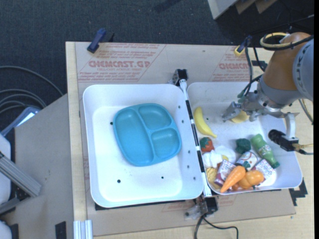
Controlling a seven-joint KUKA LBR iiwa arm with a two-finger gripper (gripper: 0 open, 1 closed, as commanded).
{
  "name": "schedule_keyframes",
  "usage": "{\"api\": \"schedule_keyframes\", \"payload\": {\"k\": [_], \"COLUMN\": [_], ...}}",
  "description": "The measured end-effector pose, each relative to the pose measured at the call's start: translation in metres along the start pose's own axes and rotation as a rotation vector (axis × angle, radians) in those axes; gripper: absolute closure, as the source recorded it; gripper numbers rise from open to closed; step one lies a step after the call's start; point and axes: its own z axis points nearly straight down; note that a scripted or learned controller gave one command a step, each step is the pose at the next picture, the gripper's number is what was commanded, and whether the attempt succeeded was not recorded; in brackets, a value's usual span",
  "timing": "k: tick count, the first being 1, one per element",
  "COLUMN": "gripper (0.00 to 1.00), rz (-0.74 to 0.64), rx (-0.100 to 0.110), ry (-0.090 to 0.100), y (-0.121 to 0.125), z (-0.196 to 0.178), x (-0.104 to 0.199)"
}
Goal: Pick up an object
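Front heap: the toy carrot [233, 178] lies at the near rim of the right bin [294, 176], below the gripper and nearest the camera, tight among an orange piece [253, 177] and small printed packets [246, 159].
Green bottle: the green bottle [265, 151] lies tilted below the gripper, slightly to its right, with a dark green lump [243, 145] just beside it.
Red piece: a small red and green item [206, 144] sits below and left of the gripper, against the divider between the bins.
Banana: the yellow banana [202, 122] lies left of the gripper, slightly below it, close to the divider, with bare white floor between the two.
Gripper: the gripper [238, 112] hangs over the far part of the right bin, fingers pointing left; a yellow piece [240, 116] lies at the fingertips, and I cannot tell whether they are spread or closed on it.
Open room: the bare floor lies left of the gripper and beyond it, up to the far rim.
Left bin: the left bin [99, 178] lies well left of the gripper, with wide white margin all round the blue divided plate [147, 133].
Bench edge: a blue clamp [96, 40] sits at the far left corner of the board.
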Motion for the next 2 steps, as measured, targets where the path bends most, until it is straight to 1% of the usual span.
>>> {"api": "schedule_keyframes", "payload": {"k": [1,2], "gripper": [1.0,0.0], "rz": [0.0,0.0], "rx": [-0.002,-0.002], "ry": [0.0,0.0], "y": [0.0007,0.0006], "z": [-0.0101,-0.01], "x": [0.0003,0.0003]}}
